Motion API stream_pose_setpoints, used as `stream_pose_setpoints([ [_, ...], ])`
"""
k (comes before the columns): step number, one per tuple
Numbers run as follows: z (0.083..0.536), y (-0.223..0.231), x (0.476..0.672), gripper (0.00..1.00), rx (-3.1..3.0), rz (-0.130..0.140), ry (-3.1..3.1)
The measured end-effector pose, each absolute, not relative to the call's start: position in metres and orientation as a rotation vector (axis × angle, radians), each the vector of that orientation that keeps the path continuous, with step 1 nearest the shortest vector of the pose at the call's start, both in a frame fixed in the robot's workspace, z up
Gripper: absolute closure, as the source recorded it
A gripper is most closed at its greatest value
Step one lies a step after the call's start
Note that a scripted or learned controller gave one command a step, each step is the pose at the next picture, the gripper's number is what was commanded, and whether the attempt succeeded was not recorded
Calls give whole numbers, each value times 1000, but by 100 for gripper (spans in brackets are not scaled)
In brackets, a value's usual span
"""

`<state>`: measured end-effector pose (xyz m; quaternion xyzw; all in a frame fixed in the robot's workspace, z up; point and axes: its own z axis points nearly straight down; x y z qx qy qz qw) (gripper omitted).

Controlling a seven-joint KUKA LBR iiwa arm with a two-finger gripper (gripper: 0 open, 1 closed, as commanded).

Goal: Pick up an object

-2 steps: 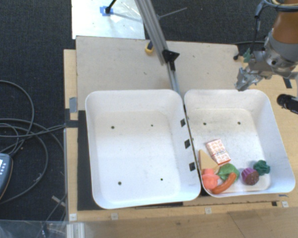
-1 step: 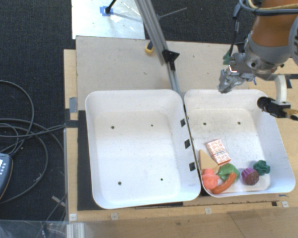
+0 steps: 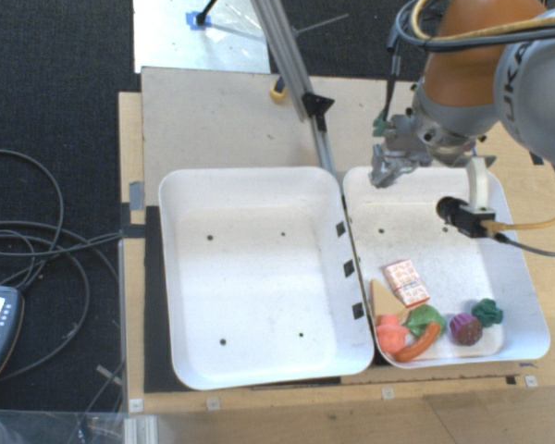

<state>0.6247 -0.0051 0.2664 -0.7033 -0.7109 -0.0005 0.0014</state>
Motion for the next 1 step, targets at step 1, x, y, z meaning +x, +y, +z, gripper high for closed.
stream_pose_setpoints([
  [1,263,51,616,100,-2208,-2,-2232],
])
